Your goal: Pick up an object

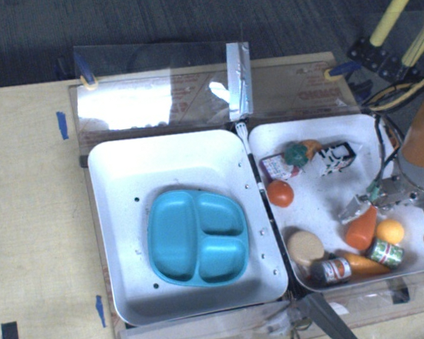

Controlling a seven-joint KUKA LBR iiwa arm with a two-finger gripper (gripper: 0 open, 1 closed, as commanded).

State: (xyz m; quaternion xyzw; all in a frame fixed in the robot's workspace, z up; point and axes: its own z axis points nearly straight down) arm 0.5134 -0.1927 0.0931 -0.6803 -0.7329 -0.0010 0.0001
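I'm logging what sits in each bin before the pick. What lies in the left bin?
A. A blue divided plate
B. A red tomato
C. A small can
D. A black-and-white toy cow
A: the blue divided plate lies alone in the left bin, while the tomato, toy cow and can are in the right bin.

two white bins [117,216], one blue plate [198,236]

Both white bins [117,216] look like smooth, faintly glossy plastic, the blue divided plate [198,236] is smooth satin plastic, the table [26,228] is pale matt wood grain, the clear sheet [156,95] behind shines like glossy film, and the tomato [280,193] looks shiny.
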